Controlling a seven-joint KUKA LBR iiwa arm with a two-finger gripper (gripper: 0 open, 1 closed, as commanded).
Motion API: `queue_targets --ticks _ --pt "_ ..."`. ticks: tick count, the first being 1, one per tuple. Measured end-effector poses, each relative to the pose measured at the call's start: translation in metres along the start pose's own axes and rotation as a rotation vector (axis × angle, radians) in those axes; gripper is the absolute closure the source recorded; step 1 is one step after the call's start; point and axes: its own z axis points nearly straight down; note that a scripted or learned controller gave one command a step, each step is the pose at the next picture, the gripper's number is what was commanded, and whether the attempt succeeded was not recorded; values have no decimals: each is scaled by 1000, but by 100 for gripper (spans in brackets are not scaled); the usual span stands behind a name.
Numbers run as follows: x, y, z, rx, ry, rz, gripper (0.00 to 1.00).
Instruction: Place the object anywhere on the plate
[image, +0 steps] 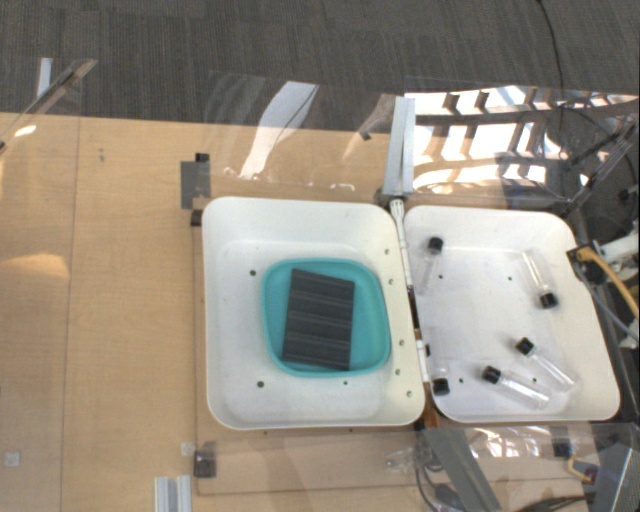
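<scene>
Already, by the look of things, the job seems finished: a dark ribbed block (319, 320) lies flat in the middle of the teal plate (277, 310), which sits in the left bin (232, 240). Several small clear tubes with black caps (515, 383) lie scattered in the right bin (490, 225). Whether the claw is apart or together cannot be told. Nothing looks left to do but confirm the block rests steady.

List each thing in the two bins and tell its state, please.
Dark ribbed block: lying flat on the plate.
Teal plate: flat in the left bin, bearing the block.
Left bin: holds the plate.
Clear tubes with black caps: lying scattered in the right bin.
Right bin: holds the tubes.
</scene>
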Motion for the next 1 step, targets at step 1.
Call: queue_targets --ticks 1 --pt "1 9 216 -2 9 -36 0"
